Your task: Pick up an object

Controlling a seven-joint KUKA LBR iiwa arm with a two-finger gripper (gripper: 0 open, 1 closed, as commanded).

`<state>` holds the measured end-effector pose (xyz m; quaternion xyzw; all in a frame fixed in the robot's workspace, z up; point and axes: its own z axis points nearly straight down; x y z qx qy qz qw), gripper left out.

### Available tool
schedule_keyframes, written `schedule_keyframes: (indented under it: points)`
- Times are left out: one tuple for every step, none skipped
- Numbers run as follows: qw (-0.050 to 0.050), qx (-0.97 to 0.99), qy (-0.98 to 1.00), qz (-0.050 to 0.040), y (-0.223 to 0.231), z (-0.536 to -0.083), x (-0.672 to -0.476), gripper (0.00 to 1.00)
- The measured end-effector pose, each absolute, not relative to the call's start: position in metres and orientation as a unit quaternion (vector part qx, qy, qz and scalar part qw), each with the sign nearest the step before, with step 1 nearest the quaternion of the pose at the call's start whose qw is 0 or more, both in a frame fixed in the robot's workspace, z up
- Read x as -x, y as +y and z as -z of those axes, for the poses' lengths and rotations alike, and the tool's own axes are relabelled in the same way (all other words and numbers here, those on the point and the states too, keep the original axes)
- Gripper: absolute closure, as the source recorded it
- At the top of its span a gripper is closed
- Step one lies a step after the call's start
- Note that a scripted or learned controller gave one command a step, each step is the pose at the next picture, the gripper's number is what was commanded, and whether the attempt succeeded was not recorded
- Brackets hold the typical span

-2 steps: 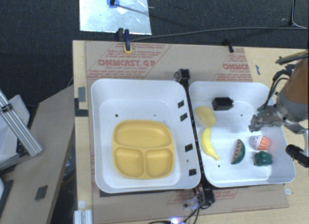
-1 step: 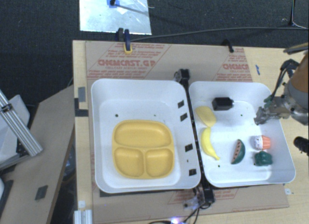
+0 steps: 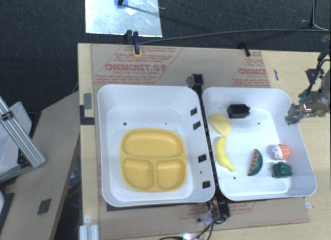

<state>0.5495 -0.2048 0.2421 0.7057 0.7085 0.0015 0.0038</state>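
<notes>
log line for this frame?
phase: pre-grasp | gripper: over right bin's right rim, holding nothing | right bin: banana, watermelon slice, black block | left bin: yellow tray

**Plastics, board and foil**

Both white bins [image 3: 155,96] look like smooth, slightly glossy plastic. The yellow divided tray [image 3: 153,159] has a matt plastic sheen. The banana [image 3: 223,153] and watermelon slice [image 3: 254,162] seem moulded plastic. Beneath lies brown printed cardboard [image 3: 139,63]; at upper left, a shiny crinkled foil sheet [image 3: 122,6].
</notes>
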Motion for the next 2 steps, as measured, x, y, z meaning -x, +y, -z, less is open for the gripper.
schedule_keyframes:
  points:
    - [0.003, -0.705, 0.709, -0.0015, -0.205, -0.296, -0.551, 1.0]
    - [0.001, -0.704, 0.71, -0.0006, -0.151, -0.285, -0.553, 1.0]
